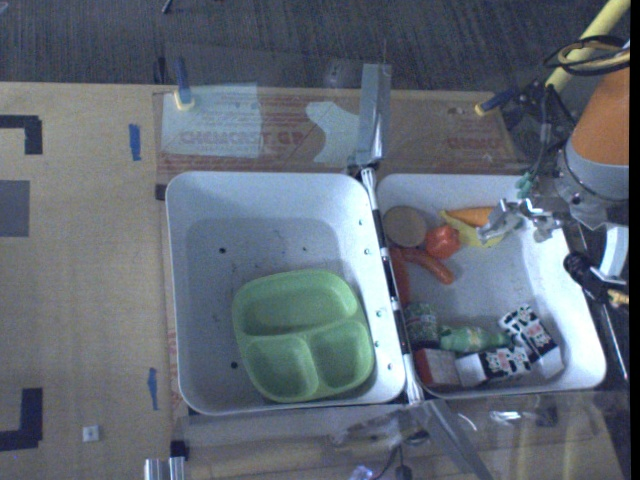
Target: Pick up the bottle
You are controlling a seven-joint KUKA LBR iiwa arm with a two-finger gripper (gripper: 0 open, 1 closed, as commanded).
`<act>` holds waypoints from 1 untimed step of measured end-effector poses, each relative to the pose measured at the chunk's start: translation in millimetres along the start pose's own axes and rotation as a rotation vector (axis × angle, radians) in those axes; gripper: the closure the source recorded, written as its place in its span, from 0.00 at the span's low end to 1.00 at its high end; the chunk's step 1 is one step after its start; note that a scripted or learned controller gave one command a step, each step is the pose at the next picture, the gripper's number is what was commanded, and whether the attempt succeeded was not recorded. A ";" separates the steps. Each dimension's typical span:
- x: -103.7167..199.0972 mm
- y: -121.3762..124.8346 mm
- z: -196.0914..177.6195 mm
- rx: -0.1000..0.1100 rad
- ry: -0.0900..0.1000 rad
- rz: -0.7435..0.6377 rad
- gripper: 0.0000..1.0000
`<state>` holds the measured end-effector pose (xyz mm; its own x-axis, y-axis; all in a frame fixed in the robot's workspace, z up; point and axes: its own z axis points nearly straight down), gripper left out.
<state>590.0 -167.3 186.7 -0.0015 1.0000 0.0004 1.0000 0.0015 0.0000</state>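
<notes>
Lying crosswise near the front wall, the green bottle (pixel 470 340) is seen below the end effector (pixel 497 224); whether that is parted or closed cannot be told.

No legible text on anything here.

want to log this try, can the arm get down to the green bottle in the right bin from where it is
Probably yes. The green bottle lies on its side near the right bin's front wall, uncovered from above, but milk cartons crowd it. The gripper hangs over the bin's rear.
</notes>
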 end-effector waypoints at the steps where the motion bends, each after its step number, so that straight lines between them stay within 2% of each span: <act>1: 28.6 -60.1 77.2 -0.016 0.001 0.450 0.00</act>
<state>529.8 -138.7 109.6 0.4335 0.9011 0.0044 0.9010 -0.4335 0.0150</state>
